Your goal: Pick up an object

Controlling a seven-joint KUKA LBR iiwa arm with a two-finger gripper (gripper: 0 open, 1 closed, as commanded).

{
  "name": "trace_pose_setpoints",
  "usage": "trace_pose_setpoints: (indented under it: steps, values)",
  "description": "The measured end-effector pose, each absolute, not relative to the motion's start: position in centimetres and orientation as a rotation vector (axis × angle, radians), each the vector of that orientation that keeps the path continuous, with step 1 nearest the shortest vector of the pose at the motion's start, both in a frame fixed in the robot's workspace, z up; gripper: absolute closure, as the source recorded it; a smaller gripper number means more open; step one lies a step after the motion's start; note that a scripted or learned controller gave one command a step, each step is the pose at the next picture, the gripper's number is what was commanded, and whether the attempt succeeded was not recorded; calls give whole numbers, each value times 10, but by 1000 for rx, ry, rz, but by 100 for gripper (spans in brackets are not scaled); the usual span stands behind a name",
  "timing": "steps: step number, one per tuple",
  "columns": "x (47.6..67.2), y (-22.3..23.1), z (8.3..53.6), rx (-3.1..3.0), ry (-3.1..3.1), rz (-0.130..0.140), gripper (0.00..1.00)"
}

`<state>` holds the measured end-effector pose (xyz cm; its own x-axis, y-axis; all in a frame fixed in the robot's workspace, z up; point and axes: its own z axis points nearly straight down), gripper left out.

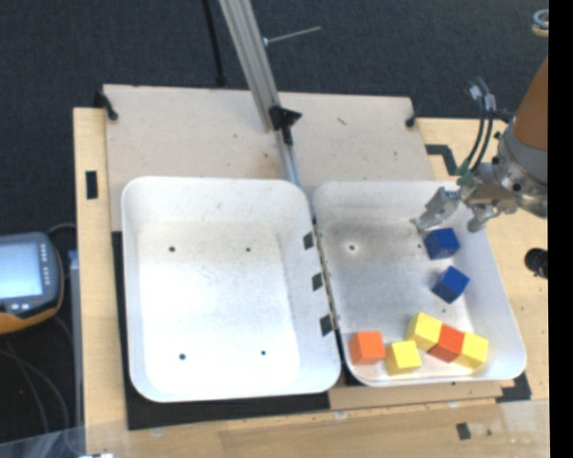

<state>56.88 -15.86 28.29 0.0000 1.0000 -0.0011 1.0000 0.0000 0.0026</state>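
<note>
The right bin (377,265) holds several small cubes. One blue cube (441,242) lies near its far right side, and a second blue cube (450,283) sits just in front of it. Along the near edge are an orange cube (367,346), a yellow cube (404,356), another yellow cube (425,329), a red-orange cube (448,341) and a third yellow cube (475,349). My gripper (454,216) hovers just above the far blue cube, its fingers spread open with nothing between them.
The left bin (220,275) lies beside the right one, with a row of black clips (317,280) between them. A slanted metal pole (253,55) rises from the far side. A small screen device (14,275) sits off the bench at the left.
</note>
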Motion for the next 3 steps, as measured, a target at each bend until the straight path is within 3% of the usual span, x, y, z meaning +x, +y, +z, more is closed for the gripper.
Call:
trace_pose_setpoints:
  steps: [1,2,3]
  values:
    - [504,-177,178,2229,2223,-8,0]
    - [486,-214,123,2223,2218,11,0]
    - [489,-215,104,2217,2220,17,0]
